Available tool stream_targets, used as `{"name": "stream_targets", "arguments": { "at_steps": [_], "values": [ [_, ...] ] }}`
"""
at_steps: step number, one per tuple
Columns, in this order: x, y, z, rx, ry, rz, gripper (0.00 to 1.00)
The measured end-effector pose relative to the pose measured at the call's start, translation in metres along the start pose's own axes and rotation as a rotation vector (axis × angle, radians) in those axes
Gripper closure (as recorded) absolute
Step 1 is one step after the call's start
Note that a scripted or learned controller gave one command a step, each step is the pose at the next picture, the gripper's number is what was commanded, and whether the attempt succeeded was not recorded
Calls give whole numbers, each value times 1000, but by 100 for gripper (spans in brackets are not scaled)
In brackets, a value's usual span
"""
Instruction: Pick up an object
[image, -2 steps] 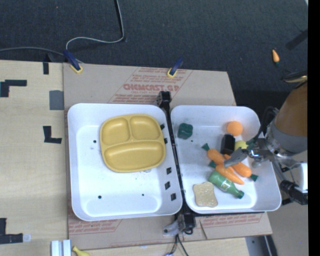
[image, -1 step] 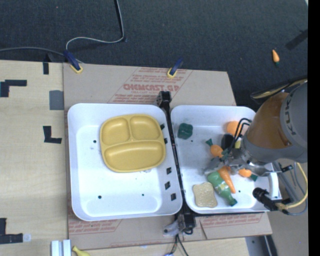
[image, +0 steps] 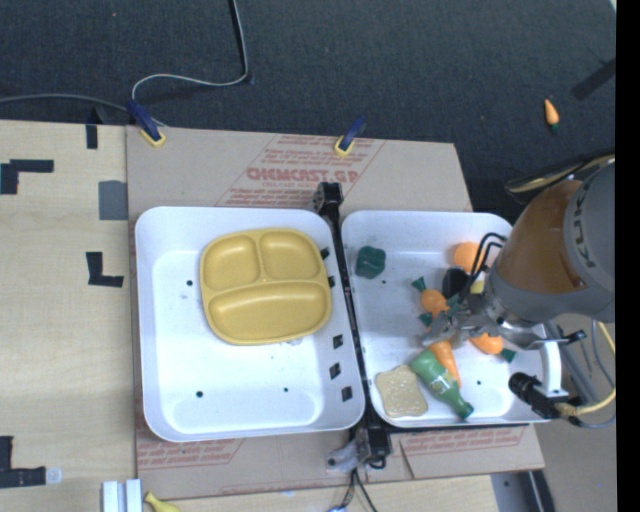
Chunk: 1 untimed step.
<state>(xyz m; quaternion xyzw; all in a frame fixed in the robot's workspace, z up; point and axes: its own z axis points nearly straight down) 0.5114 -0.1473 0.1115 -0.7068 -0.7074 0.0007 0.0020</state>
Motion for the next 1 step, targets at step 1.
{"name": "stream_targets", "arguments": {
  "at_steps": [1],
  "values": [
    [69, -22, -106, -4, -1, -1, 100]
  ]
}}
